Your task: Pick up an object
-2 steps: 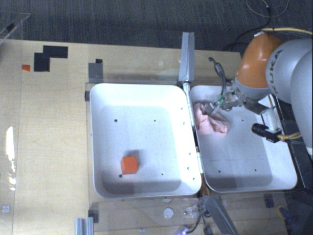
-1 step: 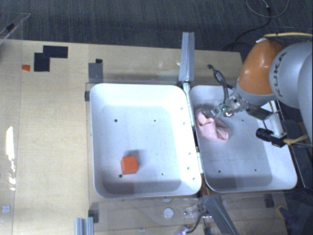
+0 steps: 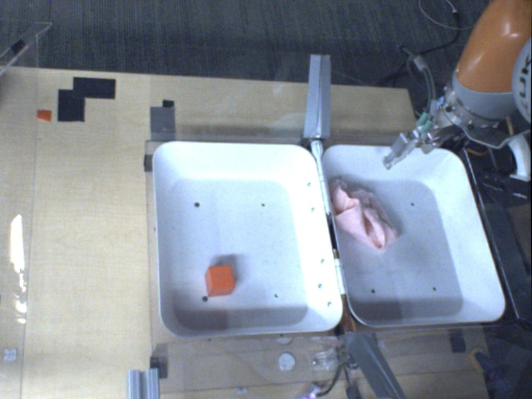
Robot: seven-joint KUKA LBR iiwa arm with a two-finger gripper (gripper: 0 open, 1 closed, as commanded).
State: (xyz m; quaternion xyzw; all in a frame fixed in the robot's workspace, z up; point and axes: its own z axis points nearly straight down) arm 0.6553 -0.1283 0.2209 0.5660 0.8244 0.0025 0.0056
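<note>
A small orange block (image 3: 220, 280) sits in the left bin (image 3: 174, 223), near its front left part. A crumpled pink cloth (image 3: 362, 218) lies in the right bin (image 3: 449, 289), against its left wall. My gripper (image 3: 405, 149) hangs over the back edge of the right bin, up and to the right of the cloth and well apart from it. Nothing shows in the gripper. The grey arm with its orange band (image 3: 496, 40) reaches in from the upper right.
A grey metal post (image 3: 317, 98) stands behind the seam between the bins. Black patches (image 3: 83, 96) and a tiny orange mark (image 3: 44, 115) lie on the wooden bench at far left. Cables (image 3: 440, 11) trail on the dark floor behind the arm.
</note>
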